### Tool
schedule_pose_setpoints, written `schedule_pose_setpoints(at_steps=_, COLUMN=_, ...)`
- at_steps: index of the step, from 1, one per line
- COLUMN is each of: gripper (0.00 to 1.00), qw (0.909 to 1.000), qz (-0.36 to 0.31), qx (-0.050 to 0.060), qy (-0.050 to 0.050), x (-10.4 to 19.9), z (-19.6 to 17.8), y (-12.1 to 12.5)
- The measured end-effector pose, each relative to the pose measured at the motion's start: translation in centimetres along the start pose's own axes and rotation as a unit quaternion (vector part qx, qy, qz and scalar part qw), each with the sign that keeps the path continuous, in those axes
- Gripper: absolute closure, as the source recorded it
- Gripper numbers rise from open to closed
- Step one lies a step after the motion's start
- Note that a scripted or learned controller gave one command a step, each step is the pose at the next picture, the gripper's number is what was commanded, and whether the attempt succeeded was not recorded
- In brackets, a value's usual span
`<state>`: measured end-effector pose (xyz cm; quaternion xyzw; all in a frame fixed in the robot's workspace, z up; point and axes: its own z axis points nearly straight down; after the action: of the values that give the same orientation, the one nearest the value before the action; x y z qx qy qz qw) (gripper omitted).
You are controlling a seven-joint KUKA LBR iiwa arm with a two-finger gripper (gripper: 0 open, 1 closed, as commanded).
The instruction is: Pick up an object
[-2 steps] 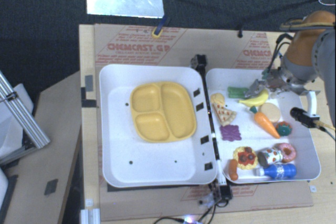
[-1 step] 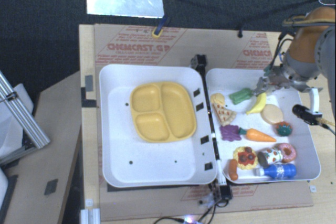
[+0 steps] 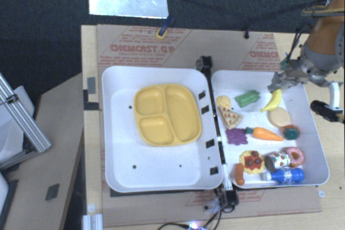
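Observation:
The right bin (image 3: 318, 161) holds several toy foods. A yellow banana (image 3: 273, 100) lies near its far side, with a green pepper (image 3: 247, 98) to its left and a tan round bun (image 3: 280, 117) just in front. My gripper (image 3: 278, 82) hangs over the bin's far right part, just above and behind the banana's upper end. Nothing shows between its fingers. An orange carrot (image 3: 265, 134), purple grapes (image 3: 236, 136) and a pizza slice (image 3: 229, 117) lie mid-bin.
The left bin (image 3: 116, 164) holds a yellow divided plate (image 3: 164, 115). Along the right bin's front lie a blue bottle (image 3: 283, 175), a pink donut (image 3: 294, 156), a small can (image 3: 277, 160) and a red-topped round piece (image 3: 251, 161). A black divider (image 3: 213, 116) runs between the bins.

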<state>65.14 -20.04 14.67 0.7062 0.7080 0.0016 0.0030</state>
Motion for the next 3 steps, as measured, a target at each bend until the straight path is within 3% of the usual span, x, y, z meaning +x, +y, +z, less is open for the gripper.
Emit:
schedule_pose_setpoints(at_steps=1, gripper=1.00, qw=1.0000, qz=-0.002, qx=0.000, qy=0.000, x=0.9, z=-5.7, y=0.6)
schedule_pose_setpoints(at_steps=2, gripper=1.00, qw=1.0000, qz=-0.002, qx=0.000, qy=0.000, x=0.9, z=-8.0, y=0.8)
schedule_pose_setpoints(at_steps=3, gripper=1.00, qw=1.0000, qz=-0.003, qx=0.003, qy=0.001, x=4.9, z=-9.1, y=-2.8)
